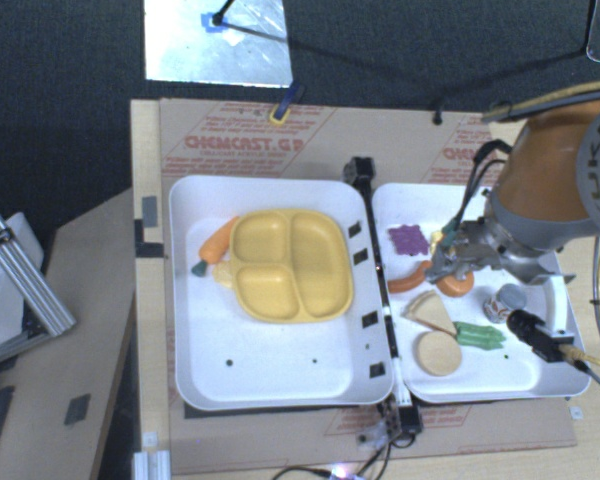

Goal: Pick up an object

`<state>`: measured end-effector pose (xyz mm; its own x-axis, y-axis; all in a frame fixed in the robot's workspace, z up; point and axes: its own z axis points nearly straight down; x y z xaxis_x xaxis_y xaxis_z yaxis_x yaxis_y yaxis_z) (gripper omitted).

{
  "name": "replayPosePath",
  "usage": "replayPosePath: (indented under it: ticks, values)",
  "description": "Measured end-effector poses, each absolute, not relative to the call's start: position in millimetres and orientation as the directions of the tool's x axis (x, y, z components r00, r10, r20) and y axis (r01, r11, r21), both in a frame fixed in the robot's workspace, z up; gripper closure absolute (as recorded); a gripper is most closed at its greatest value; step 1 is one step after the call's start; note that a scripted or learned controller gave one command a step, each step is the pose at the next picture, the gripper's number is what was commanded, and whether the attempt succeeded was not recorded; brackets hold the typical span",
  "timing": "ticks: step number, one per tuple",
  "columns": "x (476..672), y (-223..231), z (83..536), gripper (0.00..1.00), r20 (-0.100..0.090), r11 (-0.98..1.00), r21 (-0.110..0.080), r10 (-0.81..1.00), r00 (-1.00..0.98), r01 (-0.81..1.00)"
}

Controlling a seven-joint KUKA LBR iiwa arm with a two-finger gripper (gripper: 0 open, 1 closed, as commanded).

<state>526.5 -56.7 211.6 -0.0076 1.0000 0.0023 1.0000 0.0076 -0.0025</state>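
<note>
Nearest the camera, at the lower edge of the right bin [555, 383], lie a round tan disc [438, 353] and, just above it, a pale wedge-shaped slice [430, 311], with a green pod-shaped piece [480, 335] just to their right. No single object is named by the task, so the likeliest target is whatever sits under the gripper [452, 264]: it hangs low over the middle of the right bin, right at an orange ring-shaped piece [456, 286] and just beside an orange sausage-shaped piece [408, 279]. Whether the pincer is apart or together cannot be told from this angle, and nothing can be seen clamped in it. By the look of it, the step in hand is the reach or descent onto the orange pieces, with the grasp not yet proven. The next move calls for a clean closing around one piece only, then a straight lift, and the crowding here could make the fingers nudge a neighbour instead. Further up in the same bin lies a purple cluster [409, 239], and to the right, partly under the arm, a small grey-white object [506, 302] that is hard to identify. Across the divider, the left bin [280, 368] holds a yellow compartment plate [285, 265], upright, its sections bare, and a carrot [215, 243] lies touching the plate's left edge.
</note>
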Motion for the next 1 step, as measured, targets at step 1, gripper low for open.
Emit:
replayPosePath:
  ticks: [1]
  values:
    - [527.1,-37.4,231.8,1.0,0.001,0.007,0.004,1.0,-0.007,1.0]
